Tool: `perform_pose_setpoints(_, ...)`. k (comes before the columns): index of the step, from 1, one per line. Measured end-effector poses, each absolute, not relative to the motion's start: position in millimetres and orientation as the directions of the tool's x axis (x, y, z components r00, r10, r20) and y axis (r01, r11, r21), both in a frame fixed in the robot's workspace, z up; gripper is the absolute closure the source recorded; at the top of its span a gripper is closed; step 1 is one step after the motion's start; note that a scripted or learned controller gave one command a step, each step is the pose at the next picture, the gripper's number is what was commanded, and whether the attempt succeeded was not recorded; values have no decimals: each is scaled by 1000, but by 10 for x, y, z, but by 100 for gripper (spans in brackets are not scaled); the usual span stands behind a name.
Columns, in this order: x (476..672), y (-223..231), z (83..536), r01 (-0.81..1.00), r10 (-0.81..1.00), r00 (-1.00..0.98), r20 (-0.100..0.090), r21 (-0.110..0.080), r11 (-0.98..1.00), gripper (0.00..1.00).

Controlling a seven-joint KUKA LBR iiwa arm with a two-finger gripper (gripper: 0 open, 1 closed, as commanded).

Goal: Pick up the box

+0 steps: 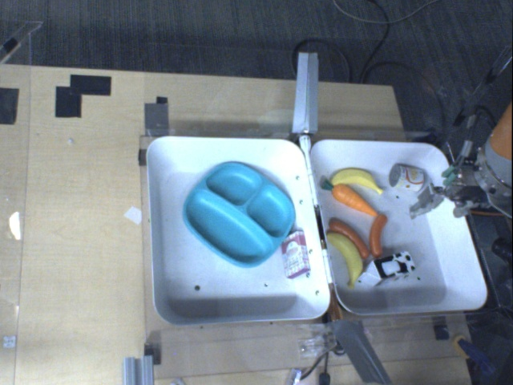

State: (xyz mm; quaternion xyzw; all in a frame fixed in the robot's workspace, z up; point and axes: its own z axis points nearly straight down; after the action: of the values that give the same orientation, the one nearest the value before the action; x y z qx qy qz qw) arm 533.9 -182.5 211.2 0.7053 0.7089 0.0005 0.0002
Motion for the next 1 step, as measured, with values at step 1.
perform_pose_setpoints(1,4866,-1980,1017,990,990,-138,-1,1,138,0)
